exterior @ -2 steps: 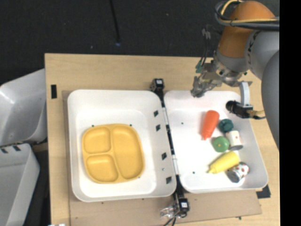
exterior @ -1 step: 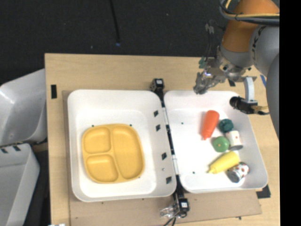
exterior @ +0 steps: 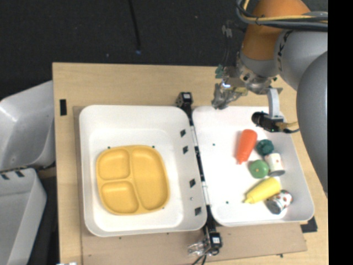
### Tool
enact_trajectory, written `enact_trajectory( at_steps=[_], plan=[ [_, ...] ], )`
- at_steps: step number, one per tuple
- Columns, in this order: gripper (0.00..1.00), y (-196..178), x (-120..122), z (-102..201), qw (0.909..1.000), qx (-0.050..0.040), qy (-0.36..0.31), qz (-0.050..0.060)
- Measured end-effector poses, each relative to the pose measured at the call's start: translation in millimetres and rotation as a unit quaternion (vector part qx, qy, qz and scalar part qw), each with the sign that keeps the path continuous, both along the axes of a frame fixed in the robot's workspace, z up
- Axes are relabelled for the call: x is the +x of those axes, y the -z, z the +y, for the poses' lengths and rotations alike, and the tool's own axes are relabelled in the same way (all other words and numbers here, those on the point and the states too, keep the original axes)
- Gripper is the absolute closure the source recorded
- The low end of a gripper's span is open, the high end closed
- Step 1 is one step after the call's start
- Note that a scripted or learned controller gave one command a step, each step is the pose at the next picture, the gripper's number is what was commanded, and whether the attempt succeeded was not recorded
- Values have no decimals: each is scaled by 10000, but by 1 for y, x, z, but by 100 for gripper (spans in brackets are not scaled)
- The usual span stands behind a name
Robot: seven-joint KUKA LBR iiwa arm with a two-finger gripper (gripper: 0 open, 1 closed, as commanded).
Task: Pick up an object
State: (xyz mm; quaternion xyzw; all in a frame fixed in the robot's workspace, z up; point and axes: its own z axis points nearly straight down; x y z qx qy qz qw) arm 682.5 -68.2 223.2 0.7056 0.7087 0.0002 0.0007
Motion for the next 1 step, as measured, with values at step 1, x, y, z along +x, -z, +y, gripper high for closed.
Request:
enact_trajectory(
  at_steps=[1],
  plan=[
    [100, 4, 4, 53, 10000, 3, -6, 6]
  ],
)
